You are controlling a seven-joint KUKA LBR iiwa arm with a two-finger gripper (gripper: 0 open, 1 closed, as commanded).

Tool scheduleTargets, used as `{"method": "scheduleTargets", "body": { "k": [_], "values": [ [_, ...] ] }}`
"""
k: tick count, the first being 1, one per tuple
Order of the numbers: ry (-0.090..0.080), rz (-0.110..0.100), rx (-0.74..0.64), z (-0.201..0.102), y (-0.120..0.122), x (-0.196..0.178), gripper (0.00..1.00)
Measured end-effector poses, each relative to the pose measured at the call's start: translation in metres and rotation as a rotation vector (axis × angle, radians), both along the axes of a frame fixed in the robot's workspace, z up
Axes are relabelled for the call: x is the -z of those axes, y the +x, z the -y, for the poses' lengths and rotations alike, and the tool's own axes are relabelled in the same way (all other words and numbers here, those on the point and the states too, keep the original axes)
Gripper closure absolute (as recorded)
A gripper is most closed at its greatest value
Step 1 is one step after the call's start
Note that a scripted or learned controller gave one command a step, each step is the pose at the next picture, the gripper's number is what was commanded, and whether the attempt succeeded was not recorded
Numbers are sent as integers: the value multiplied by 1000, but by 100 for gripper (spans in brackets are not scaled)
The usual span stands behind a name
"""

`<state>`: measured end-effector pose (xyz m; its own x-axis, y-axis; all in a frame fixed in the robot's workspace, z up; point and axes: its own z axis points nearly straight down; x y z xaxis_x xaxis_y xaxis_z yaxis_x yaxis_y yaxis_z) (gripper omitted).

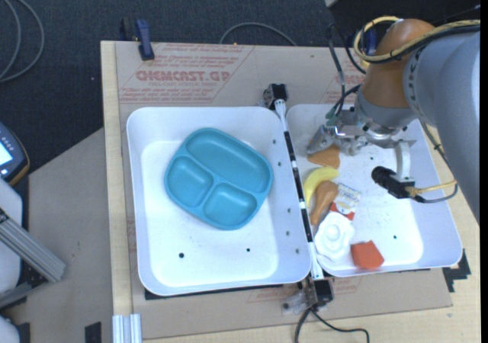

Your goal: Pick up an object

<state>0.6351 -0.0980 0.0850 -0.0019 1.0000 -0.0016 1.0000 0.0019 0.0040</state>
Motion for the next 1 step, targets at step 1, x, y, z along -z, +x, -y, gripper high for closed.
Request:
{"method": "scheduleTargets", "body": {
  "k": [1],
  "values": [
    [2,-6,2,-3,-6,0,0]
  ]
}}
